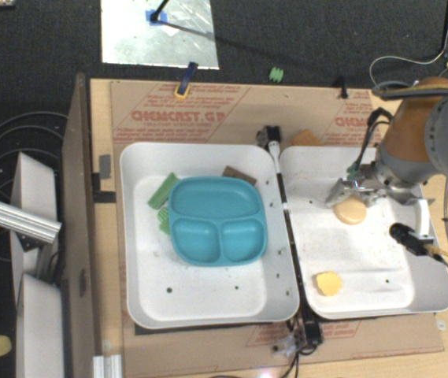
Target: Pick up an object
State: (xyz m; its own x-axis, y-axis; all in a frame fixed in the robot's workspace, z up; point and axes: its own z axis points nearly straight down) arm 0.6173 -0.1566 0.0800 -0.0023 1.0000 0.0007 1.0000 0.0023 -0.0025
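A robot lab.
Two white bins (pixel 283 211) sat on a cardboard-covered bench (pixel 208 109), with loose cables (pixel 7 144) on dark carpet (pixel 35 46).

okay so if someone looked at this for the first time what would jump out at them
Most likely the big blue divided tray, filling the middle of the left bin. Next, the grey arm with its orange band, reaching into the right bin with its gripper just above a pale tan lump; a yellow piece lies nearer the front.

We counted two white bins (pixel 141 290). One blue divided tray (pixel 216 220) lay in the left bin, with one green piece (pixel 161 189) and one brown piece (pixel 239 174) beside it. Two yellowish lumps (pixel 350 211) sat in the right bin.
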